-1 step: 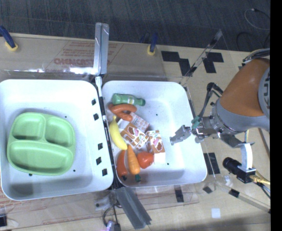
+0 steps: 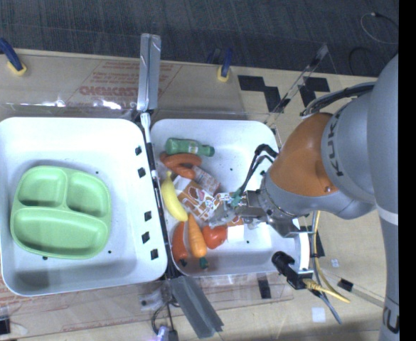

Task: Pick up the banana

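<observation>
Although the gripper (image 2: 230, 206) sits low in the right bin (image 2: 222, 128), its tip merges with the clutter beneath it and I cannot tell how its jaws stand, nor whether anything is caught in them. Under and just left of it lies a printed snack packet (image 2: 202, 196), with a red pepper-like piece (image 2: 216, 236) just below. The banana (image 2: 171, 200) lies further left, beyond the packet, against the bin's left wall; its long axis runs up and down the camera view, slightly curved. So the coming move, as I judge it, is a shift leftward across the packet, with the jaws set to close across the banana's narrow width. Crowding is the difficulty: an orange sausage-like thing (image 2: 180, 163) touches the banana's upper end, a carrot (image 2: 195, 237) lies by its lower end, and a green bottle (image 2: 188, 147) sits higher up. The left bin (image 2: 65, 130) holds a green divided plate (image 2: 60, 212), well apart.
</observation>
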`<state>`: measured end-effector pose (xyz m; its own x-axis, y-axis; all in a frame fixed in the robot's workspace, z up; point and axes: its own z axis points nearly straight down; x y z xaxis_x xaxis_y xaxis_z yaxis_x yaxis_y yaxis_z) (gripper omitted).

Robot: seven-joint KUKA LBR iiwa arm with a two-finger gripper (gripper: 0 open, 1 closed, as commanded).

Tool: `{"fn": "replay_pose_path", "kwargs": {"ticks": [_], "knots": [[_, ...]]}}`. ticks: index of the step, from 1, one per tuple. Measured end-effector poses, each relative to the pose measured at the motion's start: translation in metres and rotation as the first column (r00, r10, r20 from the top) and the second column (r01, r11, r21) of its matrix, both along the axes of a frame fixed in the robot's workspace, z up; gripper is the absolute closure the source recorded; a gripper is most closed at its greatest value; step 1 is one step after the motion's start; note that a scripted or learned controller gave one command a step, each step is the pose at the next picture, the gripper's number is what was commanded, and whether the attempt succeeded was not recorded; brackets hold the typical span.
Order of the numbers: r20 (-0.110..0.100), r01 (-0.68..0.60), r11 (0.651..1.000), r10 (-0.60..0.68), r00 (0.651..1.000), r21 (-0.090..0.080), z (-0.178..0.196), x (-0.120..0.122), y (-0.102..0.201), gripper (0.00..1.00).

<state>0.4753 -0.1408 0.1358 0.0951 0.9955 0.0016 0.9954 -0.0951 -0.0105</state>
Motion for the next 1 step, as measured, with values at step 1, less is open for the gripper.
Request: {"fn": "replay_pose_path", "kwargs": {"ticks": [1], "knots": [[0.001,-0.077,0.997,0.077,0.997,-0.001,0.0524,0.0484,0.0799,0.00]]}}
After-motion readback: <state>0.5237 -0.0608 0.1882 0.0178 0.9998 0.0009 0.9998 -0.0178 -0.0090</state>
